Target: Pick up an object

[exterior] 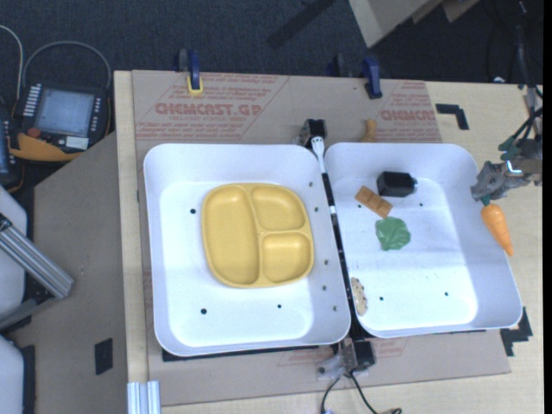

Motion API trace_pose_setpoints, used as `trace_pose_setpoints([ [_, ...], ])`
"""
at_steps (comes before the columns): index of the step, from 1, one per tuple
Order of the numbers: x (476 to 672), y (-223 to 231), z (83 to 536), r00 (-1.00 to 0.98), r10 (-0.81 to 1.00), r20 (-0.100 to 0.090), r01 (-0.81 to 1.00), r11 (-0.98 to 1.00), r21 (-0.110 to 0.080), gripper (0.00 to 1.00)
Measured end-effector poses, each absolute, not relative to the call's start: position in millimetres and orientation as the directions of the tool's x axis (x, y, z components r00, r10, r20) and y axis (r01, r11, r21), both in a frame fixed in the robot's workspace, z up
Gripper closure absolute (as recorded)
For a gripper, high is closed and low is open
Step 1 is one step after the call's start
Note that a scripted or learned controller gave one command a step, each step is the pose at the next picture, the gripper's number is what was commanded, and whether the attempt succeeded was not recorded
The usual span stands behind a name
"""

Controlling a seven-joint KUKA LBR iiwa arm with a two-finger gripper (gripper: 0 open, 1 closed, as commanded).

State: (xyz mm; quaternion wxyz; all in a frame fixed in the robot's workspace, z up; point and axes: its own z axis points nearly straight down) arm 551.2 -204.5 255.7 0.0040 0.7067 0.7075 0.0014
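An orange toy carrot [498, 228] hangs over the right rim of the right bin [431, 304]. Its upper end sits between the fingers of my gripper [488, 195], which is shut on it. The gripper reaches in from the right edge of the camera view, above the bin's right wall. Lying in the right bin are a black block [396, 182], a brown cracker-like piece [373, 201], a green leafy toy [393, 234] and a small speckled piece [358, 295] by the bin's left wall.
The left bin [172, 300] holds a yellow divided plate [257, 234]. A divider rail [329, 214] runs between the bins. Blue clamps [194, 69] stand at the board's far edge. A pendant with a screen [62, 115] lies off the bench at left.
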Motion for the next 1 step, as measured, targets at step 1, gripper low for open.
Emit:
trace_pose_setpoints([
  [1,546.4,-146.7,261.4,-0.007,1.000,0.003,1.000,0.007,-0.001,1.00],
])
